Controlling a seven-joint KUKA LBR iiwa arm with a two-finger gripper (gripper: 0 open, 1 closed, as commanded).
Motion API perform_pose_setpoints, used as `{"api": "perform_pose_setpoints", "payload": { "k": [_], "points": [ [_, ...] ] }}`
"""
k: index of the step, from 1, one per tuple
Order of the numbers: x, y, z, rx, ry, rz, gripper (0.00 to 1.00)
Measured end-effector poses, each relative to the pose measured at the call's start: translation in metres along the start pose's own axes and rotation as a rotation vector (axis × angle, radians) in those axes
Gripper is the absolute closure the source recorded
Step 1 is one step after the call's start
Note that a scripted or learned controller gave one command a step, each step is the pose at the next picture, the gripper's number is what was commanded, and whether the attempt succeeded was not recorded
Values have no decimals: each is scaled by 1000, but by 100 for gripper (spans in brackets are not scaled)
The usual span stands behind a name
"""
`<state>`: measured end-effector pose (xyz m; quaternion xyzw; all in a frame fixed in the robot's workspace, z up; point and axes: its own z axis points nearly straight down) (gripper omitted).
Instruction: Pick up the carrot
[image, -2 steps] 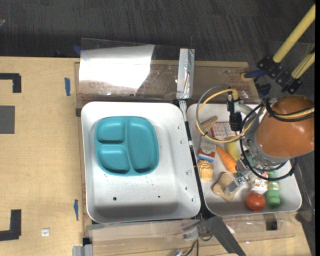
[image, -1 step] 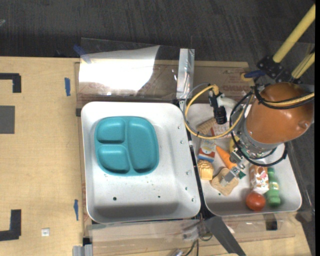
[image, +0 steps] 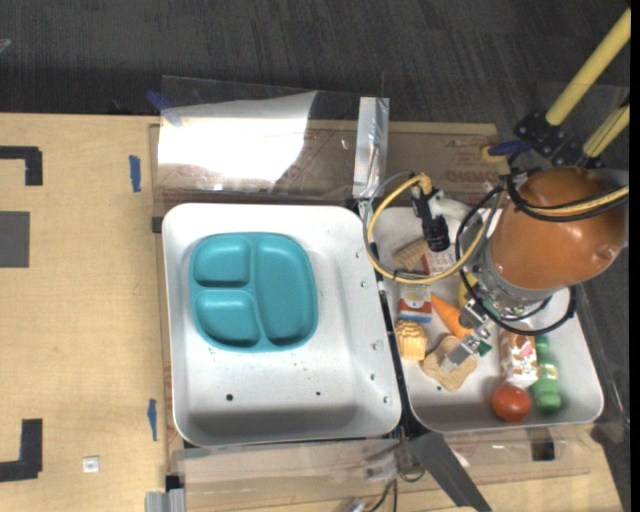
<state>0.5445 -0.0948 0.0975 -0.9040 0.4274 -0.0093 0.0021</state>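
The scene is evenly and brightly lit from above. Strong glare is seen on the clear plastic sheet (image: 235, 145) behind the left bin (image: 345, 380). Shadows are soft, and fine detail is slightly blurred throughout.

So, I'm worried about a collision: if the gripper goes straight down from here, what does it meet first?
Probably the carrot, lying right beside the gripper in the right bin. Depth is unclear from this view, so it may instead land on the toast-like piece just below.
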Motion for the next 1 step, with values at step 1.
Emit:
{"api": "perform_pose_setpoints", "payload": {
  "k": [1],
  "points": [
    [1,7,0,12,-1,-103,0]
  ]
}}
